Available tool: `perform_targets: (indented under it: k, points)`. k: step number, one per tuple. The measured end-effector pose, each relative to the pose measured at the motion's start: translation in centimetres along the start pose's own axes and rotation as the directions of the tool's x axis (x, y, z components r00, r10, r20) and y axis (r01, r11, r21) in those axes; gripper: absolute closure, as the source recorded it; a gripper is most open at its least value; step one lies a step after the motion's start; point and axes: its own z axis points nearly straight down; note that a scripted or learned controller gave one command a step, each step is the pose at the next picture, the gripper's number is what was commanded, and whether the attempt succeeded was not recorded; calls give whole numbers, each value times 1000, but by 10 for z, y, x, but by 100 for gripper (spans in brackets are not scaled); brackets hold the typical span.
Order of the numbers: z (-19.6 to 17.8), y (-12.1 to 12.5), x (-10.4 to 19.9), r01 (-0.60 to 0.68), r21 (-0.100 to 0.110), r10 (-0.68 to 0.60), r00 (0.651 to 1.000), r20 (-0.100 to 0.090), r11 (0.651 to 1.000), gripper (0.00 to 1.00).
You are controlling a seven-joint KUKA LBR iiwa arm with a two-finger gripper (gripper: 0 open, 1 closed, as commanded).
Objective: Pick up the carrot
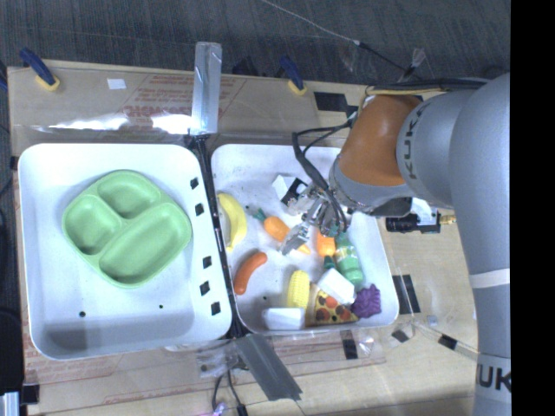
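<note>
Camera view has the gripper (305,225) hovering just right of the carrot (276,228) in the right bin (251,159) — can't tell its state. Banana (231,217) sits left of the carrot, sausage (250,271) below-left — a sloppy descent probably nudges it away.

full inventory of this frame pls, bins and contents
bins: 2, white, side by side; left, right
plate: 1, green, three compartments, in left bin
banana: 1, yellow, right bin, left edge
carrot: 1, orange, right bin, middle, left of gripper
sausage: 1, orange-red, below banana
corn: 1, yellow, right bin, lower part
grapes: 1, purple, lower right corner
pizza slice: 1, at bottom edge
arm: 1, grey, orange band
gripper: 1, over right bin, beside carrot
</note>
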Motion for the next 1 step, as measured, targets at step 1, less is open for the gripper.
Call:
perform_targets:
  k: [1]
  points:
    - [-11,2,0,9,0,-9,1000,1,1000,100]
